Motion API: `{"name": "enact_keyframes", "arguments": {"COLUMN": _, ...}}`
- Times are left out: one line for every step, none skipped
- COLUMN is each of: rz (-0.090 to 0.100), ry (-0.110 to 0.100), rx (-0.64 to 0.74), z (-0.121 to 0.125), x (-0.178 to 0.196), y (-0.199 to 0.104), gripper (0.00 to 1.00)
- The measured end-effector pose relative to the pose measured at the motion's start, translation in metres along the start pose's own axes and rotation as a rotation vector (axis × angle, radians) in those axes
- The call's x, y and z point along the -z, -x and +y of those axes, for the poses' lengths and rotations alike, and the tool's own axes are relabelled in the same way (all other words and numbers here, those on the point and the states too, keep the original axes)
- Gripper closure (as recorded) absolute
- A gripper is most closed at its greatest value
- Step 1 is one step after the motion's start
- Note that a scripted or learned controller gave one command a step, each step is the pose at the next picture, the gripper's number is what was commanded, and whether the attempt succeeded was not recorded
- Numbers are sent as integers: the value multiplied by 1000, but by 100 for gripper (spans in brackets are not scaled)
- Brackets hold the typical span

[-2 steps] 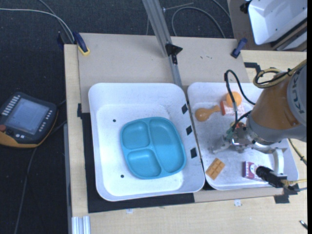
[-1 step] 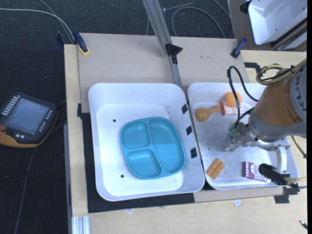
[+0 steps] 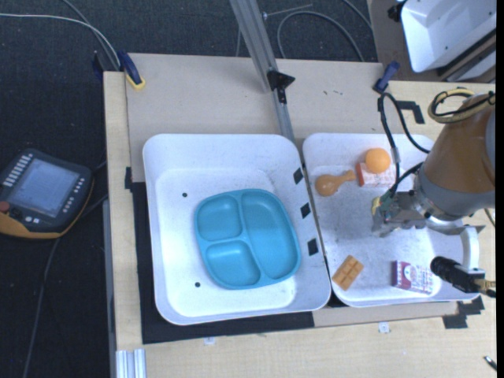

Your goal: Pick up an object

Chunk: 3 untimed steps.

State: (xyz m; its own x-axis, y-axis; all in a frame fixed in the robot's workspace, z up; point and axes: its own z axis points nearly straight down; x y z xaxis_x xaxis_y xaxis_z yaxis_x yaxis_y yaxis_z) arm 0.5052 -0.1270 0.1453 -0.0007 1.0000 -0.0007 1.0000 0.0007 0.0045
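- Stood on dark carpet strewn with cables (image 3: 315, 6): a pale wooden bench (image 3: 205, 93) bearing two white bins.
- Held a blue divided tray (image 3: 246, 237) in the left bin (image 3: 169, 164).
- Kept in the right bin (image 3: 339, 152): an orange ball (image 3: 377, 160), a wooden spoon (image 3: 335, 183), a tan block (image 3: 347, 271) and a purple-and-white carton (image 3: 413, 276).
- Hung over the right bin, between ball and carton: the gripper (image 3: 387, 215), open or shut impossible to tell.
- Lay on the floor at left: a handheld control pad (image 3: 39, 191).

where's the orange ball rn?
Orange ball sits at the far end of the right bin, touching a small white-and-red box, right of the wooden spoon-like piece.
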Motion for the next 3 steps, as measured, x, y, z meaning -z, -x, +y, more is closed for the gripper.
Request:
{"name": "enact_keyframes", "arguments": {"rz": -1, "ry": 2, "rx": 1, "z": -5, "x": 62, "y": -1, "gripper": 100}}
{"name": "enact_keyframes", "arguments": {"rz": 1, "ry": -2, "rx": 0, "z": -4, "x": 71, "y": -2, "gripper": 100}}
{"name": "enact_keyframes", "arguments": {"rz": 4, "ry": -7, "rx": 5, "z": -8, "x": 68, "y": -59, "gripper": 100}}
